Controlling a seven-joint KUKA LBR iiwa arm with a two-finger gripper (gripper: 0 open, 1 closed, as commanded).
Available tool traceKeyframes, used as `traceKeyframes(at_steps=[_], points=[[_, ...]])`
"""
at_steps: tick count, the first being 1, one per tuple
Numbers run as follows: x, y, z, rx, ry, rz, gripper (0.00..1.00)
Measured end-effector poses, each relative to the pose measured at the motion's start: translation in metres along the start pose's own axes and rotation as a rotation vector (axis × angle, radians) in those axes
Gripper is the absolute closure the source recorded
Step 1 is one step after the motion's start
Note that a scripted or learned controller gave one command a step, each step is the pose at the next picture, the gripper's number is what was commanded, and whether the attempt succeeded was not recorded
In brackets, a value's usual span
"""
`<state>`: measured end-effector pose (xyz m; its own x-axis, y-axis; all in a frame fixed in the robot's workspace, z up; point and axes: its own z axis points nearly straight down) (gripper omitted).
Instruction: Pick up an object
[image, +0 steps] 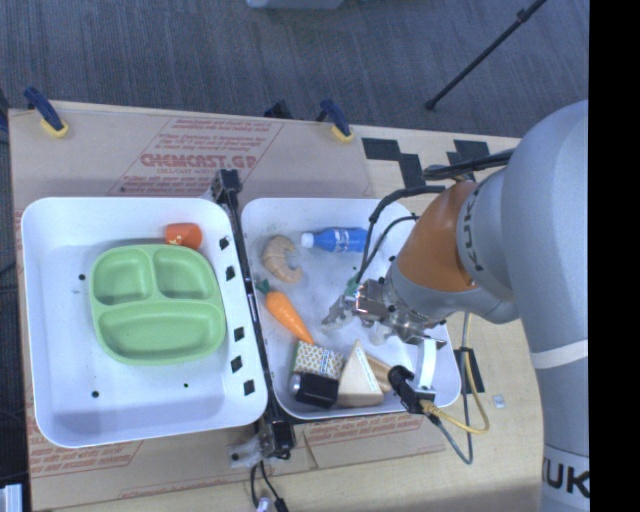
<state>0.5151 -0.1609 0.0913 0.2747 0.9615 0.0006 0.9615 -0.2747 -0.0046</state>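
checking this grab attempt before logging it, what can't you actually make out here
- Claw, camera view: fingers too small and blurred to tell open or shut.
- Black object: its identity is unclear, too dark.
- Wedge: right side is hidden under the arm's wrist.
- Orange object: partly behind the green plate; its kind is unclear.

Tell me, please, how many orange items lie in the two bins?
2: a carrot in the right bin, near its left wall, and a small orange item in the left bin, behind the green tray. The arm may hide more.
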Motion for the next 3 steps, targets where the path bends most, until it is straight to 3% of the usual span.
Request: traceKeyframes(at_steps=[1, 2, 3], points=[[0.078, 0.017, -0.005, -0.002, 0.0, -0.062, 0.0], [0.079, 0.02, 0.0, 0.0, 0.0, 0.294, 0.0], [0.09, 0.121, -0.001, -0.002, 0.0, 0.023, 0.0]])
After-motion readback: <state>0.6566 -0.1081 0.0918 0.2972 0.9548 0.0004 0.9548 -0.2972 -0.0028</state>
